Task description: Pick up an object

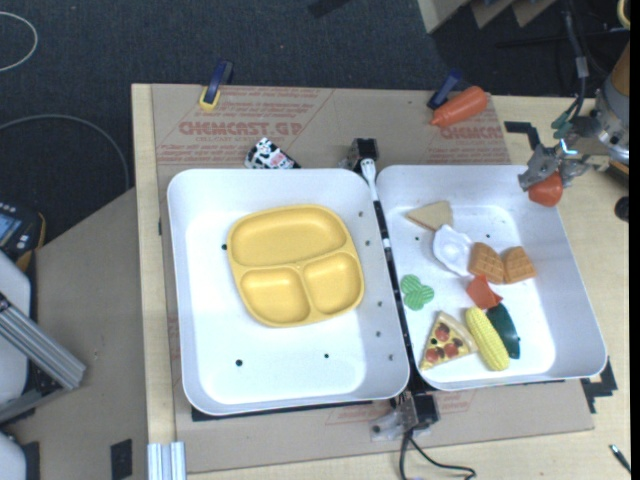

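Here we are hanging our gripper (545, 180) above the right bin's (575, 268) far corner, fingers clamped on a small red piece (547, 191), lifting it clear; the other toy foods (470, 298) are lying below in that bin.

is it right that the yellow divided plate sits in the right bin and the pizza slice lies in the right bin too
Not quite. The camera view shows the yellow divided plate in the left bin, not the right one. The pizza slice does lie in the right bin.
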### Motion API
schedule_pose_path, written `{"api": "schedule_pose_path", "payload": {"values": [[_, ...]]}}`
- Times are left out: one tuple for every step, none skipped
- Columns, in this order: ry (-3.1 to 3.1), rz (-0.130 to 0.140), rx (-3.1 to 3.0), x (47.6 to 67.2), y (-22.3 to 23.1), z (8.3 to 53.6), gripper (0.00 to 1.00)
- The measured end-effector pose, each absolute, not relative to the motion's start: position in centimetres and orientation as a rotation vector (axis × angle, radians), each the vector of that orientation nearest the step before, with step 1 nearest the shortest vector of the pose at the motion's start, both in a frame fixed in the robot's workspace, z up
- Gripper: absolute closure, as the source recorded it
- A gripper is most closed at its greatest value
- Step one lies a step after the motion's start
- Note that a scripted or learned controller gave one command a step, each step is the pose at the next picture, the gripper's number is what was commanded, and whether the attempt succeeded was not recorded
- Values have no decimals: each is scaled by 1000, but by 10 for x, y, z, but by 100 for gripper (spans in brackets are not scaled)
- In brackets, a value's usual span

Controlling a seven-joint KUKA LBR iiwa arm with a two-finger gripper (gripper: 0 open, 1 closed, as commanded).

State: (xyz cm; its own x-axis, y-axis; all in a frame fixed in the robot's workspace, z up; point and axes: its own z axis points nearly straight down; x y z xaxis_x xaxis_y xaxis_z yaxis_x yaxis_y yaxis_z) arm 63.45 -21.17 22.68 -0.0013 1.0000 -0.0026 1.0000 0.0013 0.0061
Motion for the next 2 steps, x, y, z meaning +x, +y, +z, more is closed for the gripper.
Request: {"api": "schedule_pose_path", "payload": {"values": [[2229,1,2218,623,-157,231,100],[2229,1,2217,627,-109,237,100]]}}
